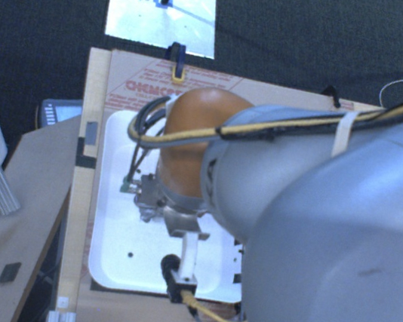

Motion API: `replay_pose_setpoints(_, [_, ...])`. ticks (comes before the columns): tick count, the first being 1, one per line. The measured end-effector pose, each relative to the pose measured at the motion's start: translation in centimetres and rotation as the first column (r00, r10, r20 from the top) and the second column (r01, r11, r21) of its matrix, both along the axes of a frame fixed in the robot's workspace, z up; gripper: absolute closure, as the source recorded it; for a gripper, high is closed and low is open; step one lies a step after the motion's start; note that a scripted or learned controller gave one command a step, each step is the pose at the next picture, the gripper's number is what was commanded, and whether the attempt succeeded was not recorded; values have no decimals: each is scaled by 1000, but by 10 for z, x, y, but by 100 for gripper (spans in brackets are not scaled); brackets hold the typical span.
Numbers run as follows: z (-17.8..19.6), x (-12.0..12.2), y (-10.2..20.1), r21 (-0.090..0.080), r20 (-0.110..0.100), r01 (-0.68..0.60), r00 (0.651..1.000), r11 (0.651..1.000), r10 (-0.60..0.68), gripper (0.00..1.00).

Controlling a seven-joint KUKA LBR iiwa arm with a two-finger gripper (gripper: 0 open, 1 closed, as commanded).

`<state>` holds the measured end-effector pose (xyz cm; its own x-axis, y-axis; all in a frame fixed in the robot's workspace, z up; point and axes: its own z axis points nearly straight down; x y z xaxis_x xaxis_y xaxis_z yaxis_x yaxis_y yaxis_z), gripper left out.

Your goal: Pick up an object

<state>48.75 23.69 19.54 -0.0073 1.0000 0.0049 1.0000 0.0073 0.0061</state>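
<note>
- The one candidate for picking is a small dark speck (130, 254) on the floor of the left bin, toward its near edge. It is too small to tell what it is or what it is made of.
- It lies on bare white floor, apart from the bin walls, and below and slightly left of the pincer in the picture.
- The white bin (106, 202) is shallow, smooth and slightly glossy like moulded plastic, with rounded corners.
- The pincer (150, 205) is a cluster of grey metal parts hanging over the middle of the bin. Whether it is released or clenched cannot be told, and nothing can be seen held in it.
- Above it sits a rounded, glossy orange band (190, 139), and behind that the thick, matte grey arm (340, 248) comes in from the right and covers much of the bins.
- Judged step: the approach, with no grasp made yet.
- The next move likely calls for shifting toward the near edge, lowering to the floor and closing squarely. So tiny a target could easily be missed.
- A flat cardboard sheet with red print (146, 82) lies behind the bin, on the pale wooden tabletop (72, 249).
</note>
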Motion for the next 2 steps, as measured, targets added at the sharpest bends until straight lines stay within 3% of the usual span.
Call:
replay_pose_setpoints(1, [74, 1, -2, -1, 1, 2, 1000, 1000, -2, 100])
replay_pose_setpoints(2, [44, -1, -3, -5, -8, 6, 1000, 1000, -6, 100])
